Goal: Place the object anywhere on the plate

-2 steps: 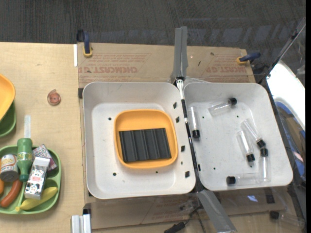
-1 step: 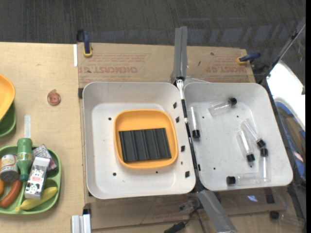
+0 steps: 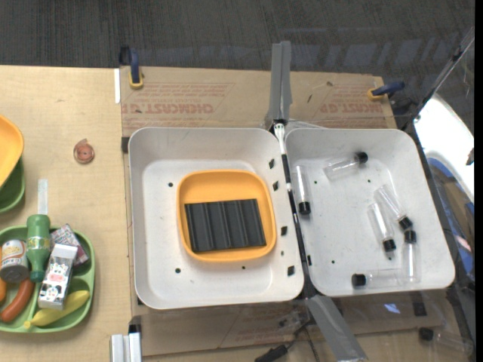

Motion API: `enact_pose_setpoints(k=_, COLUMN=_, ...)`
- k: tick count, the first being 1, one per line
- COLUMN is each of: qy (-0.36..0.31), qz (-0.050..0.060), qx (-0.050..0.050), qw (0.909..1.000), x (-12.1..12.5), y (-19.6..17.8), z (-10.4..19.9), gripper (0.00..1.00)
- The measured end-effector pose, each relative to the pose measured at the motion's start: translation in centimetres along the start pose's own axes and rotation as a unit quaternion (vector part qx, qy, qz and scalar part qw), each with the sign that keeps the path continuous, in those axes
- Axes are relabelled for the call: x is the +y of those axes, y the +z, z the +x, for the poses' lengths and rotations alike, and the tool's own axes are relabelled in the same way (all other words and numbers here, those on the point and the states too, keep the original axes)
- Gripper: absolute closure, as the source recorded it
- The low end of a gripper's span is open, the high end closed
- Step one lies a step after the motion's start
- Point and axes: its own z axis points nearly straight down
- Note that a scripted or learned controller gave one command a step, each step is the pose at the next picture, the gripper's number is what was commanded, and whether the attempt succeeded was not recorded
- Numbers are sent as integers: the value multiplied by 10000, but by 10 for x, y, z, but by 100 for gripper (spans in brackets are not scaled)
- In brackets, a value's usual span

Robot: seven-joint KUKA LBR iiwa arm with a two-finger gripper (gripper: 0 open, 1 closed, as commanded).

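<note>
Clear plastic tube with a black cap (image 3: pixel 381 279), lying flat along the near wall of the right bin (image 3: pixel 339 240); further capped tubes (image 3: pixel 389 221) lie loose toward that bin's right side, one tube (image 3: pixel 302 193) lies along its left wall, and one (image 3: pixel 343 166) lies near its far wall. Left bin (image 3: pixel 158 277), white, holds a yellow plate (image 3: pixel 226 181) about at its centre. The object, a dark ribbed slab (image 3: pixel 226 225), lies flat on the plate, wholly within the rim and square to it. Claw: how wide it stands, and whether it carries anything, cannot be told. Step in hand, by judgement: placement looks complete if the slab is the object meant, so nothing remains but to keep clear of the bins. If a tube were meant instead, the next move would call for a pick from the right bin. Beyond both bins, brown printed cardboard (image 3: pixel 249 100) held by clamps (image 3: pixel 134 72).
</note>
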Motion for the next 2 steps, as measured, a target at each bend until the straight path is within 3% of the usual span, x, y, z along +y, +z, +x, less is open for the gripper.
enact_pose_setpoints(k=1, qy=-1755, qz=0, qx=-5, qw=9845, x=-3, y=-12, z=-4, gripper=0)
enact_pose_setpoints(k=2, qy=-2711, qz=-4, qx=-3, qw=9626, x=6, y=-13, z=6, gripper=0)
